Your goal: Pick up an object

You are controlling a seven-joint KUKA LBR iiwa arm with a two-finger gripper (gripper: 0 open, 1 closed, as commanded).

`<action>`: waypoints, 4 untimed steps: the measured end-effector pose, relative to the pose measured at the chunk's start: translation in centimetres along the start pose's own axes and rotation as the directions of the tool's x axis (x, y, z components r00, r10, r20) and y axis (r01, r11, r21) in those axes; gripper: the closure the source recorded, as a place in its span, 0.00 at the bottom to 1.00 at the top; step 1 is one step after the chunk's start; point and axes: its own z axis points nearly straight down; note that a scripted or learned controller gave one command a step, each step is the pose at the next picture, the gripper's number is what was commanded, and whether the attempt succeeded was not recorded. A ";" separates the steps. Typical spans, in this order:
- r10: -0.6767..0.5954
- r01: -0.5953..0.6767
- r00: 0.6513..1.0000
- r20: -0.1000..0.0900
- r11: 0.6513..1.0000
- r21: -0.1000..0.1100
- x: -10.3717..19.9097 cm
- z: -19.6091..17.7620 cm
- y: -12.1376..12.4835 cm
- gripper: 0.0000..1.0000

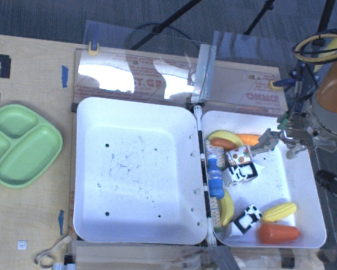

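A: Hovering at about two o'clock over the right bin, the gripper hangs from the grey wrist with the orange band, reaching in from three o'clock.

B: Are its fingers apart or together?

A: I cannot tell; one finger slants toward the bin's upper middle and another part juts out beside it, but the gap is unclear. Nothing shows between them.

B: What could it pick up?

A: All of it lies in the right bin. At twelve o'clock a banana curves beside an orange carrot. Just below sit a red-brown block and a black-and-white patterned box, near the gripper's nearer finger but apart from it.

B: And along the left wall?

A: A blue bottle lies lengthwise at nine o'clock, with a second banana below it at seven o'clock.

B: The bottom?

A: At six o'clock a small black-and-white cube, and toward five o'clock a yellow corn-like piece lying just above a red-orange pepper-like piece.

B: Elsewhere?

A: The left bin sits beside it, and a green divided plate rests on the bench at nine o'clock.
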 end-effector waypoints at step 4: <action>0.196 -0.196 0.981 0.001 0.981 0.000 2.0 -2.4 -5.0 1.00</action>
